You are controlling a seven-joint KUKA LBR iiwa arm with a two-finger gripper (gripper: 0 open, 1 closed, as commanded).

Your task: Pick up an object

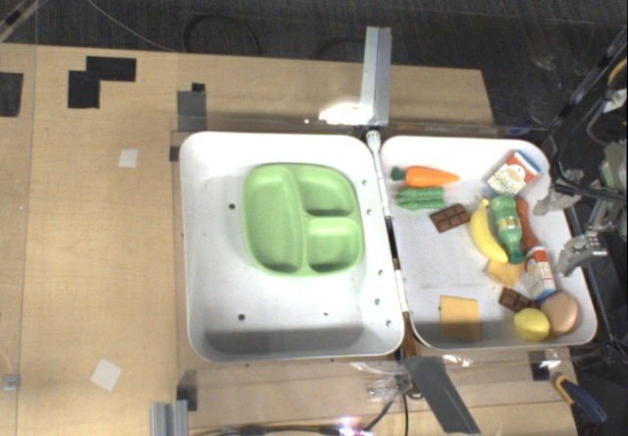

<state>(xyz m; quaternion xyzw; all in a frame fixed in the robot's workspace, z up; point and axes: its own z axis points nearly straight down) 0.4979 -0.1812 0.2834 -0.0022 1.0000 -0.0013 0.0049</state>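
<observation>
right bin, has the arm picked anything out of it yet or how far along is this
Nothing looks done yet. The hand sits at the right bin's right edge, beside the small bottle, with nothing visibly in it. The carrot, banana, green bottle, lemon and the rest all lie in the bin. The green divided tray rests in the left bin. The whole pick is left: descend, grasp, lift.

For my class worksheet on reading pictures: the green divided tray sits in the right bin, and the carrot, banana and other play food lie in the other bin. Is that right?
Not quite. The camera view shows the green divided tray in the left bin, not the right. The carrot, banana and other play food lie in the other bin, as you said.
</observation>
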